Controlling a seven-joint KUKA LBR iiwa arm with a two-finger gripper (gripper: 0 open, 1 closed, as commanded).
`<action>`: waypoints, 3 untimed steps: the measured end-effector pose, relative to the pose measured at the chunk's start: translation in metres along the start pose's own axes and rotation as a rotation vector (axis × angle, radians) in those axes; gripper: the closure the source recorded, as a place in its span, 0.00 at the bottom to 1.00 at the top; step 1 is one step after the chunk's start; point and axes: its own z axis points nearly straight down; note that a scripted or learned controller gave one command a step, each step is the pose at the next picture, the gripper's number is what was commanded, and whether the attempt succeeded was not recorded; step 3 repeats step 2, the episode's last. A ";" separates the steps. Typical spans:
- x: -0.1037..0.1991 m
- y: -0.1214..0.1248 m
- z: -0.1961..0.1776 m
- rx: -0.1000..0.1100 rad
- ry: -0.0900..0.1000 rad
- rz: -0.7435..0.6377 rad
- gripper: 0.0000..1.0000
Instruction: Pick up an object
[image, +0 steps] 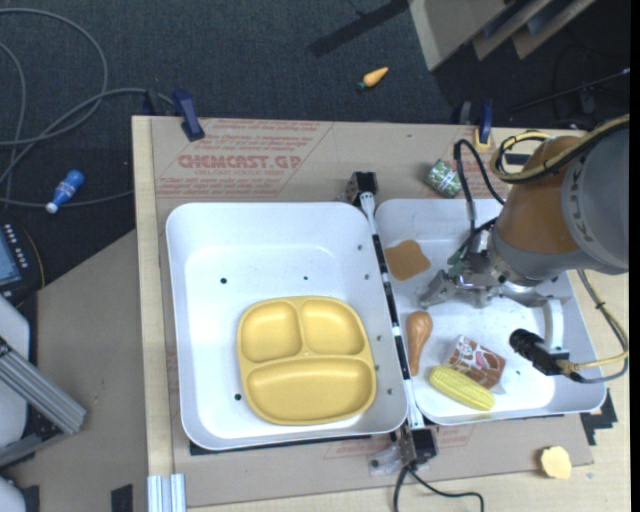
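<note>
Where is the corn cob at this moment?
In the camera view, the corn cob lies in the right bin, near its front edge, just below the red-brown packet and right of the chicken drumstick.

Corn cob (462, 388), wrapped snack (476, 361), drumstick (417, 335) lie close.

red "CHEMCAST GP" lettering showing on brown board (240, 160) at 12 o'clock of left bin (200, 250), smaller print unreadable
</note>
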 end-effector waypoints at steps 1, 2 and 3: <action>0.019 -0.025 -0.005 -0.010 0.000 -0.006 0.00; 0.025 -0.060 -0.005 -0.010 0.000 -0.006 0.00; 0.025 -0.060 -0.005 -0.010 0.000 -0.006 0.00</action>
